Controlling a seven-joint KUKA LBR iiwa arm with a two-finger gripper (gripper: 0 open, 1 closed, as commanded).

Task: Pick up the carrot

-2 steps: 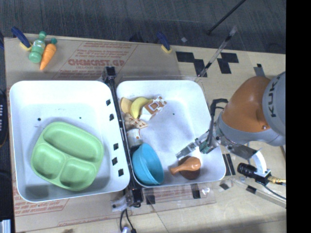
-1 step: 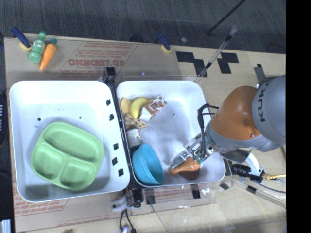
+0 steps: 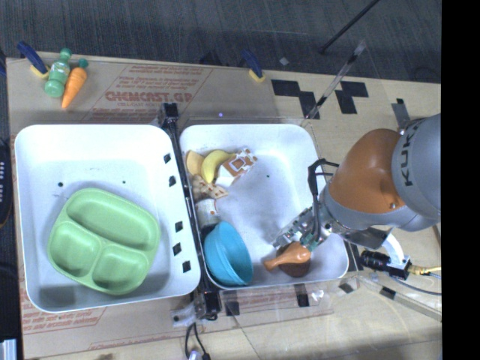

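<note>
Hand (image 3: 303, 235) low in right bin (image 3: 277, 137), grip state unclear; carrot (image 3: 73, 85) outside on bench.

My arm (image 3: 409, 171) is grey with an orange band. Two white bins: the left bin (image 3: 45, 145) holds a pale green tray (image 3: 103, 240); the right bin (image 3: 289, 145) holds a blue bowl (image 3: 226, 253), yellow bananas (image 3: 210, 163) and a brown piece (image 3: 289, 257), possibly a drumstick. An orange carrot (image 3: 73, 86) lies on tan, red-lettered cardboard (image 3: 150, 92).

Pincer (image 3: 302, 235) above chicken drumstick (image 3: 289, 257)
</note>
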